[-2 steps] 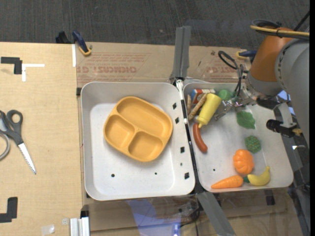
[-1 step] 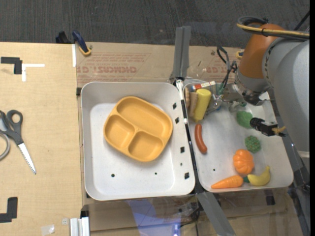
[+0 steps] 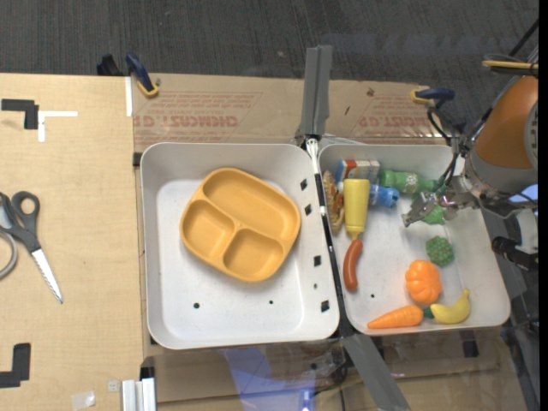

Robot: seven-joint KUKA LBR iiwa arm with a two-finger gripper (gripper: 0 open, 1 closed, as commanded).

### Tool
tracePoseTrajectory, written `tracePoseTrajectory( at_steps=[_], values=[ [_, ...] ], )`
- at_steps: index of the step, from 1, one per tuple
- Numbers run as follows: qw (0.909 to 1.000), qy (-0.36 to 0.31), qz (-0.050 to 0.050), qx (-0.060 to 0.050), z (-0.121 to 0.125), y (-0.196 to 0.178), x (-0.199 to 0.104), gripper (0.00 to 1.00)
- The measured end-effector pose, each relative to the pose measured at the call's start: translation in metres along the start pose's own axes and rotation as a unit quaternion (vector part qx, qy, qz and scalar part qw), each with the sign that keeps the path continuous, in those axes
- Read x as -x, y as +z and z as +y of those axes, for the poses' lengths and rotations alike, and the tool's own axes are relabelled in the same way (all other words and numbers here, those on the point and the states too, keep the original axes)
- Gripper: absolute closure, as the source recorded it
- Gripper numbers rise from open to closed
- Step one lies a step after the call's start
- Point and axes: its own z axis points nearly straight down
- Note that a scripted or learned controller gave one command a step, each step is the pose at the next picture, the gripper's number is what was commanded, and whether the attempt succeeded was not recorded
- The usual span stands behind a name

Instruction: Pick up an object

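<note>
The right bin (image 3: pixel 479 315) holds several toy foods. A yellow mustard bottle (image 3: pixel 355 205) stands at its left, with a red sausage (image 3: pixel 351 264) below it. Along the bin's front edge lie a carrot (image 3: pixel 396 318), an orange pumpkin (image 3: pixel 423 282) and a banana (image 3: pixel 452 309). A green broccoli (image 3: pixel 439 250) lies mid-right. At the back are a green bottle (image 3: pixel 399 179), a blue piece (image 3: pixel 389 197) and a small box (image 3: pixel 360 169). My gripper (image 3: pixel 421 211) hangs low over the bin's upper right, just above the broccoli, beside a green scrap (image 3: pixel 437 216).
The left bin (image 3: pixel 163 255) carries a yellow divided plate (image 3: pixel 240 223). Scissors (image 3: pixel 30 238) lie on the bench at the far left. A grey divider bar (image 3: pixel 315 92) rises between the bins at the back. The arm's orange band (image 3: pixel 505 131) is at the right edge.
</note>
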Motion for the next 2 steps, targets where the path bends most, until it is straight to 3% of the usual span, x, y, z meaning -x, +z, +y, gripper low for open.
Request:
tracePoseTrajectory(
  at_steps=[1,2],
  values=[
    [1.0000,-0.001,-0.001,0.000,0.001,-0.010,0.000,1.00],
    [0.9996,0.030,0.000,0.000,0.025,-0.061,-0.069,1.00]
  ],
)
